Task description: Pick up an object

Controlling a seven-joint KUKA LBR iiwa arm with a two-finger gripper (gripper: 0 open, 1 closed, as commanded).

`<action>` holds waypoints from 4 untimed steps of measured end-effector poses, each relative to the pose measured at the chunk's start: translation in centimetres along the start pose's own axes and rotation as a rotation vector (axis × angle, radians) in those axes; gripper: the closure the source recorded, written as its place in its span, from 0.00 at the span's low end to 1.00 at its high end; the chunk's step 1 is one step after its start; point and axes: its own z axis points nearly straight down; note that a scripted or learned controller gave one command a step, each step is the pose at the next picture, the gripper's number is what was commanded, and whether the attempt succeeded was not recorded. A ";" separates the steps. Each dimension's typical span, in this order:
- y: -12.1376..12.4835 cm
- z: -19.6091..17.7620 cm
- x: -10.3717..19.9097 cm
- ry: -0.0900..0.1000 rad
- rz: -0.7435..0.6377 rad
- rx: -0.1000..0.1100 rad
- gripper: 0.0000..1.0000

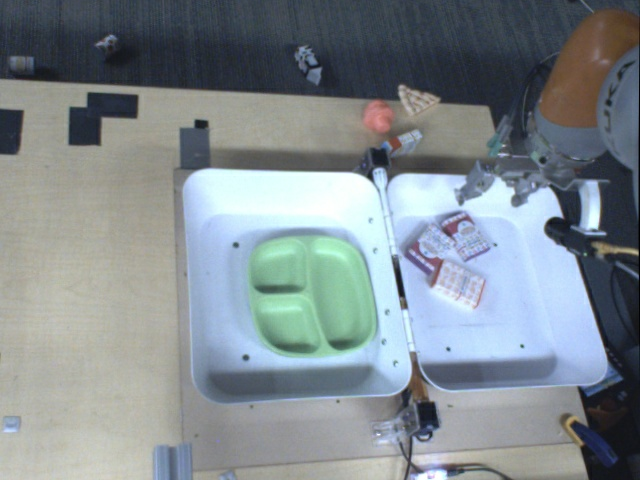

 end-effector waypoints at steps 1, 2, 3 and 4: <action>-0.2 8.8 3.1 -0.003 0.000 -0.010 0.00; 0.0 7.5 3.1 -0.004 -0.002 -0.017 1.00; 0.0 7.5 3.1 -0.004 -0.002 -0.017 0.00; 0.1 6.4 3.2 -0.004 -0.004 -0.021 1.00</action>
